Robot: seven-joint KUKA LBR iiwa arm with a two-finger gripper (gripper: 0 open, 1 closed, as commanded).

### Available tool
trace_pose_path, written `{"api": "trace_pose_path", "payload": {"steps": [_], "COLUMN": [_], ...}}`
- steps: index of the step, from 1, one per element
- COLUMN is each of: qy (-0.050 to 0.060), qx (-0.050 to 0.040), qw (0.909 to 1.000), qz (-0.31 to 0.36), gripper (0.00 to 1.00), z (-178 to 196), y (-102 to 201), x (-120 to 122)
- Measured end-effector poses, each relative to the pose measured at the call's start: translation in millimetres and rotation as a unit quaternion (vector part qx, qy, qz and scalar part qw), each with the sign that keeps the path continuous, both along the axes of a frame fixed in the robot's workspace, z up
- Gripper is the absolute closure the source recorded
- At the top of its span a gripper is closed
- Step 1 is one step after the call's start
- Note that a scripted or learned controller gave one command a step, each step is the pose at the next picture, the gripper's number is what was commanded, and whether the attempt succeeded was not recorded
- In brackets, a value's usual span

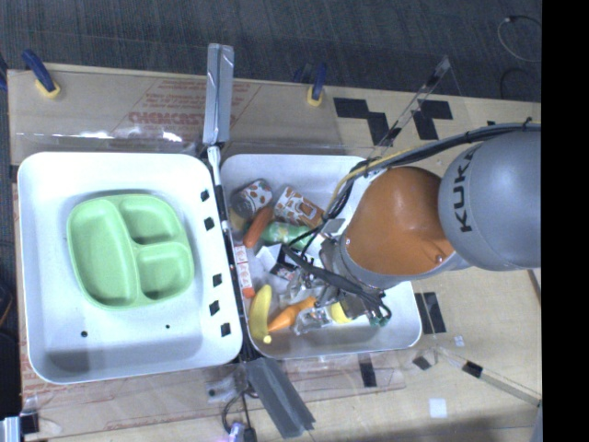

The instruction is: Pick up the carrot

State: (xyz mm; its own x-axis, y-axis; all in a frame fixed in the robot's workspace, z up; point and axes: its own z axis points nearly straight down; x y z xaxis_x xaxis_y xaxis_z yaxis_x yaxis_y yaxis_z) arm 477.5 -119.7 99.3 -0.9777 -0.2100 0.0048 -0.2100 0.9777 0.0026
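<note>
Camera view, cardboard-covered bench (110, 99), dark carpet floor (276, 7)

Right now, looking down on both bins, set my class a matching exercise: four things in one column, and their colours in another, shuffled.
Things:
1. divided tray in the left bin
2. banana in the right bin
3. band above the arm's wrist
4. clamp at the bench's far left corner

Colours:
A. blue
B. orange
C. green
D. yellow

Pairs: 1-C, 2-D, 3-B, 4-A
</note>
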Motion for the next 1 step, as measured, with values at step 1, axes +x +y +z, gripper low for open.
{"api": "trace_pose_path", "payload": {"steps": [1], "qy": [-0.003], "qx": [-0.0008], "qw": [0.9995], "qz": [0.030], "gripper": [1.00], "z": [92.3], "y": [72.4], "x": [19.1]}}
